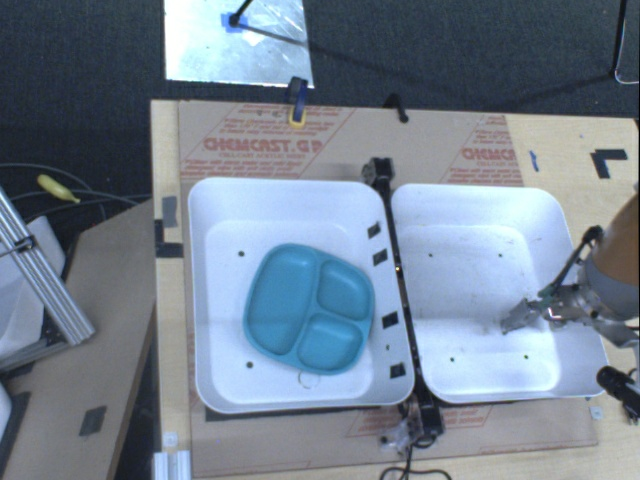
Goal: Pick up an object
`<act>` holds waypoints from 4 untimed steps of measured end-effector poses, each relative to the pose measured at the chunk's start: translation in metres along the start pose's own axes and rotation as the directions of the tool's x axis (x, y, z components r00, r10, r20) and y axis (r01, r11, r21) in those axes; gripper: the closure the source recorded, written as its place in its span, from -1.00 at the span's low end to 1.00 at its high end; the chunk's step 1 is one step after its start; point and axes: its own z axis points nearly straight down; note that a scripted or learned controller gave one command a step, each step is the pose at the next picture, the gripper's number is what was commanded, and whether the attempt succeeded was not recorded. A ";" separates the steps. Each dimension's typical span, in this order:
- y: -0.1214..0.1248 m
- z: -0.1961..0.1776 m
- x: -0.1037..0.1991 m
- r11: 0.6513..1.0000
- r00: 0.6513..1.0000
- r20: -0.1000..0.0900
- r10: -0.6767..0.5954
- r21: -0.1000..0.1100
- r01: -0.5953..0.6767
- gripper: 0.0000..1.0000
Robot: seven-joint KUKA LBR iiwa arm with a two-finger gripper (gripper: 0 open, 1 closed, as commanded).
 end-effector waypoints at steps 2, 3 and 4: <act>-0.001 0.020 0.000 1.000 1.000 -0.002 0.001 0.004 -0.001 -1.00; 0.000 0.002 0.000 1.000 1.000 0.000 -0.001 0.000 0.001 -1.00; 0.000 -0.010 0.000 1.000 1.000 0.000 -0.002 -0.001 0.002 -1.00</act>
